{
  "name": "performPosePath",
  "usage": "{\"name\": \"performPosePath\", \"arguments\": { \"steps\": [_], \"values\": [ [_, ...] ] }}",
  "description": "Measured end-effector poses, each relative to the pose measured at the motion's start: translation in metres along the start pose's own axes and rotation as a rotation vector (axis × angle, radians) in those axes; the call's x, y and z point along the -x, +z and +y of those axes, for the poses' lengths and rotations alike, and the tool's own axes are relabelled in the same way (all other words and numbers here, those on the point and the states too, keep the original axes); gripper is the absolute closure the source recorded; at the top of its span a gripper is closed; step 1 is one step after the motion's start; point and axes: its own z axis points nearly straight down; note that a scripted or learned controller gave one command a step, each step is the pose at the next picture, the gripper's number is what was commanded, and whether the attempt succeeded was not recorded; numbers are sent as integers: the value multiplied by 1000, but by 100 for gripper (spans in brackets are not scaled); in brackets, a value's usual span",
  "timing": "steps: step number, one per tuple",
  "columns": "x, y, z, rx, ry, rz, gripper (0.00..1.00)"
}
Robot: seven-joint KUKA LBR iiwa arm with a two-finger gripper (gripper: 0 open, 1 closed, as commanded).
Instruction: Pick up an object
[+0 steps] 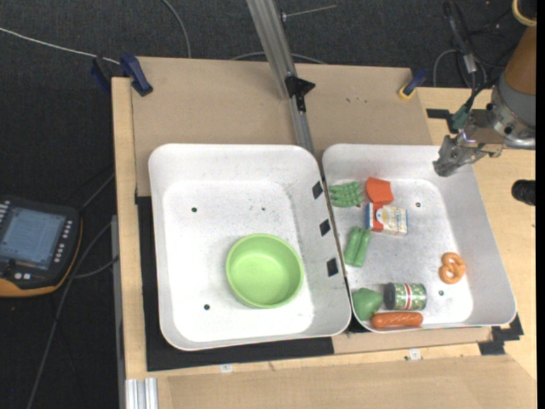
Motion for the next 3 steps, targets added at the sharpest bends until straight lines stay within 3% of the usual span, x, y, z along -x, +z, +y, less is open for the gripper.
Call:
{"name": "performPosePath", "arguments": {
  "steps": [1, 3],
  "values": [
    [-51, 13, 13, -1, -4, 1, 100],
    [-166, 1, 23, 0, -5, 2, 100]
  ]
}}
